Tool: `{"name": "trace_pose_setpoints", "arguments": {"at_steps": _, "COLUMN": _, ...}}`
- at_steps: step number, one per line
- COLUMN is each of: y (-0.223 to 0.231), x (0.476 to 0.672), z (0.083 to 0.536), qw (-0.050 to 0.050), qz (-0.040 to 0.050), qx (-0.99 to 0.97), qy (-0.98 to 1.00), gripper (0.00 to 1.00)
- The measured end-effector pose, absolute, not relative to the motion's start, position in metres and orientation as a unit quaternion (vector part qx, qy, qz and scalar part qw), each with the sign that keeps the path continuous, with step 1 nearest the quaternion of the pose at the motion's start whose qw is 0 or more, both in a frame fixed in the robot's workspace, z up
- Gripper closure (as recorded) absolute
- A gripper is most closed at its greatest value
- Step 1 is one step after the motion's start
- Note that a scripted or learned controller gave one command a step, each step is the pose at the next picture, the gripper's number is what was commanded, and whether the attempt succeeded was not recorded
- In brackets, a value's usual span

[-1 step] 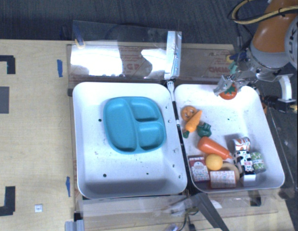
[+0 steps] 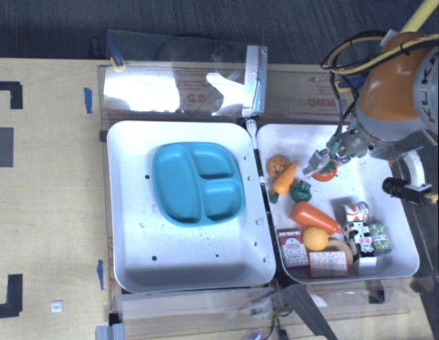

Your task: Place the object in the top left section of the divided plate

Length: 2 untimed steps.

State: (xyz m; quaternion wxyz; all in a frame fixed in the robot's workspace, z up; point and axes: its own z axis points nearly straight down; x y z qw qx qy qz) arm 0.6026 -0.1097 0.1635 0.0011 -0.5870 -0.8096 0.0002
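Tabletop (image 2: 42, 211): pale wood-grain board with black corner marks and small blue tape pieces at the left; dark floor beyond its far edge.
Left bin (image 2: 127, 253): shallow, white, speckled with small dark dots; holds only the divided plate.
Divided plate (image 2: 198, 183): blue, three sections, lying flat in the far half of the left bin; bare white floor all round it, widest on the near side.
Right bin (image 2: 396, 218): shallow, white, touching the left bin along a central seam.
Clear panel (image 2: 177, 83): shiny sheet behind the left bin's far edge, catching glare.
Arm (image 2: 396, 91): grey with an orange band, over the far right corner of the right bin.
Gripper (image 2: 322, 165): low over the far middle of the right bin.
Fingers: whether spread or pressed together cannot be told.
Red object (image 2: 324, 175): small, round, just beside the gripper tip; a grasp is not visible.
Orange group (image 2: 283, 176): small pumpkin-like piece and a carrot-like piece near the seam.
Carrot (image 2: 315, 217): orange, green-topped, lying aslant mid-bin.
Near clutter (image 2: 333, 250): yellow-orange ball, tins and small cartons packed along the near edge of the right bin.
Open room: far right part of the right bin floor.
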Motion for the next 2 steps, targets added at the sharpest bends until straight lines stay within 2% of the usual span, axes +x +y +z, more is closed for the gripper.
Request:
{"name": "trace_pose_setpoints", "arguments": {"at_steps": 1, "y": -0.132, "x": 0.546, "z": 0.268, "qw": -0.007, "qz": -0.0022, "qx": -0.545, "qy": -0.839, "gripper": 1.00}}
{"name": "trace_pose_setpoints", "arguments": {"at_steps": 2, "y": -0.178, "x": 0.556, "z": 0.124, "qw": 0.005, "qz": 0.0019, "qx": -0.556, "qy": -0.831, "gripper": 1.00}}
